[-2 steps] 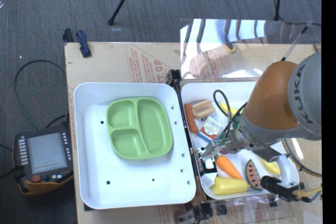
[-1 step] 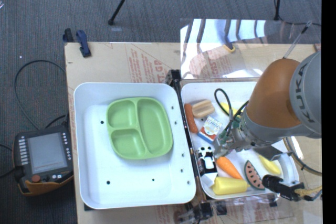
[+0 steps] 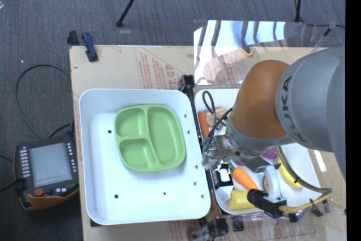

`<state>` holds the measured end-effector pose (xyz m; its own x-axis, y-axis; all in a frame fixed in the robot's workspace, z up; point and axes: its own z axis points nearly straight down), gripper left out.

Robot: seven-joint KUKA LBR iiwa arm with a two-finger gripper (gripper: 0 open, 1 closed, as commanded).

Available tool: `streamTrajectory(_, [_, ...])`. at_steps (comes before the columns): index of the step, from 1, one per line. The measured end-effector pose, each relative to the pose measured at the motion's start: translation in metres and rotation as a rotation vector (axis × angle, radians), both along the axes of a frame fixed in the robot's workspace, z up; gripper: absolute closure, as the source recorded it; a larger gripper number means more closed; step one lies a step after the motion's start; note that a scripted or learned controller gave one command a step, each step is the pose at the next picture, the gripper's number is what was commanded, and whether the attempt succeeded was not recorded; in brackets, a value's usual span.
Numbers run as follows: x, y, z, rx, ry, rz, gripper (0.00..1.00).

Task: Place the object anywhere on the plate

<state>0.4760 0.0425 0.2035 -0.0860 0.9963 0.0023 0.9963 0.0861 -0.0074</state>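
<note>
A: Where's the plate?

B: The light green three-compartment plastic plate [image 3: 150,137] lies flat in the left shallow white bin [image 3: 101,189], in its upper middle. Its long axis runs roughly from left to right, with the one big compartment on the right and the two smaller ones stacked on the left.

A: And the things to pick?

B: They crowd the right white bin [image 3: 309,163]. An orange carrot-shaped toy [image 3: 245,178] lies slanted, its long axis running from upper left to lower right. Just below it is a yellow block-like piece [image 3: 239,200], and a yellow banana-shaped curve [image 3: 288,175] sits to its right.

A: What blocks the view?

B: The grey arm with its orange band [image 3: 260,100] covers most of that bin.

A: The gripper?

B: It [image 3: 216,156] hangs near the divide between the bins, by the right bin's left edge. I cannot tell how it stands.
</note>
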Motion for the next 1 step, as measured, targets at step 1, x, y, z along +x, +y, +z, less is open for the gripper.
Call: streamTrajectory(1, [0.0234,0.0868,-0.0384,-0.003,0.006,-0.111,1.0])
